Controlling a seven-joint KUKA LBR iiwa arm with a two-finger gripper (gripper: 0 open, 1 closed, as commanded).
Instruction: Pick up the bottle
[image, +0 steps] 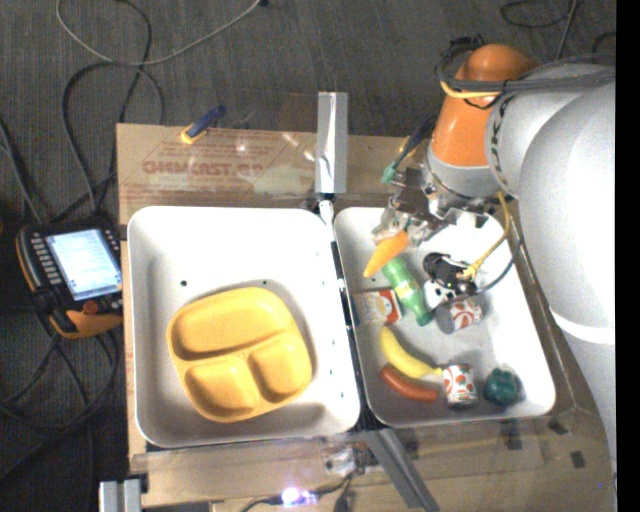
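1. One green bottle (408, 290) lay in the right bin (530, 330), just below the carrot (386, 254).
2. A banana (405, 355) and a sausage (408, 384) lay below the bottle.
3. The gripper (420, 215) hovered above the bottle; I cannot tell its state.

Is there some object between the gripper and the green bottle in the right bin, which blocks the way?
Nothing visible lies between them. The gripper hangs at the far end of the right bin, just above the green bottle. But an orange carrot lies against the bottle's upper end, and a small carton sits at its left.
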